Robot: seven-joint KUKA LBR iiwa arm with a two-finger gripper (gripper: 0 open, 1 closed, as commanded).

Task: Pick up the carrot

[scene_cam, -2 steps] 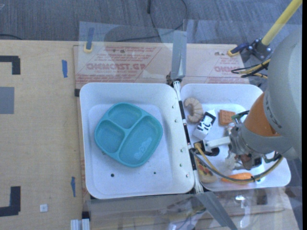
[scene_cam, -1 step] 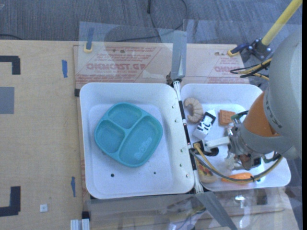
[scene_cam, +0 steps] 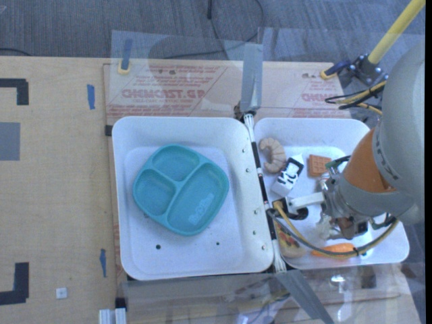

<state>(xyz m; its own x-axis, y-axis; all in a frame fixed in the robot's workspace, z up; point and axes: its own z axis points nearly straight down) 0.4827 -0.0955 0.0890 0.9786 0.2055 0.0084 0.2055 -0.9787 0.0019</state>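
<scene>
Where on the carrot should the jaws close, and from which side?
Grip the carrot around its middle, coming straight down from above. It lies flat, lengthwise along the right bin's near edge, so close across its narrow width. The arm hides part of it.

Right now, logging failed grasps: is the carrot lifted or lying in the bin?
Lying in the right bin: the carrot rests flat near its front edge.

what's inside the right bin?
Right bin holds a croissant, a cracker, a black-and-white item and the carrot near its front edge. The arm covers the rest.
</scene>
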